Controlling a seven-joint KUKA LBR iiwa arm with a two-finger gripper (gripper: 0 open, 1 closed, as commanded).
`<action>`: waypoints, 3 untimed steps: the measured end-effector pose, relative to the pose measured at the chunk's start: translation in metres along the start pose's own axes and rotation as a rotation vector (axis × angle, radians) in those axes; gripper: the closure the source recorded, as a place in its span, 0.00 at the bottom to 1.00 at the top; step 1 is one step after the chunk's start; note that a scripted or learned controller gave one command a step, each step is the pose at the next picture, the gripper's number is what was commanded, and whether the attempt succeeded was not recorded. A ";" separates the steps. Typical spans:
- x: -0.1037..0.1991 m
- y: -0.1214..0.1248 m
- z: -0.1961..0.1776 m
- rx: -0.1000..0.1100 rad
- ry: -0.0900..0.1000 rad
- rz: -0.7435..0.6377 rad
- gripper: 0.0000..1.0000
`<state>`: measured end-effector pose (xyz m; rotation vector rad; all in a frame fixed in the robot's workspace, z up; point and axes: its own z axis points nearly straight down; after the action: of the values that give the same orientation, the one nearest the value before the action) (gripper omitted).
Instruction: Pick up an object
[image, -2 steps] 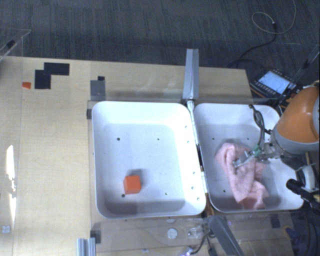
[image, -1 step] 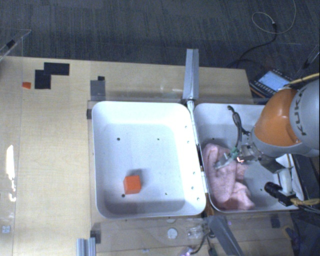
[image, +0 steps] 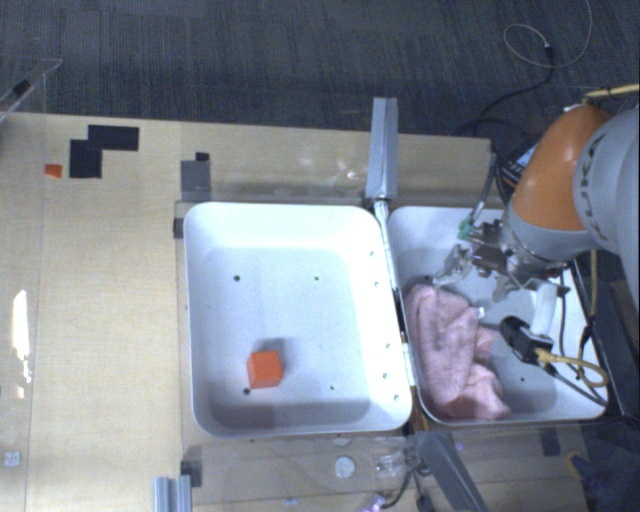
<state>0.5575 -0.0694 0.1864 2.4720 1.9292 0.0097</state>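
Camera view. Left shallow white plastic bin (image: 200, 300): one small orange cube (image: 265, 369), lying near the front-left corner, well apart from the arm. Right shallow white plastic bin (image: 420, 225): one crumpled pink cloth (image: 450, 350), heaped along the left wall toward the front. Grey arm with orange band (image: 560, 180): over the right bin. Two-finger gripper (image: 472, 268): just beyond the cloth's far edge; claw state cannot be told, nothing seen between its fingers.

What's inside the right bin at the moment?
A crumpled pink cloth lies in the right bin, with the gripper above its far end. Anything beneath the cloth is covered.
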 end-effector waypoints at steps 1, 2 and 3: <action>-0.052 -0.029 0.089 -0.007 0.000 -0.072 0.00; -0.077 -0.007 0.094 -0.011 0.002 -0.143 0.00; -0.032 0.008 0.093 -0.013 -0.001 -0.266 0.00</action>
<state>0.5585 -0.1022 0.0931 2.1857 2.2316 0.0196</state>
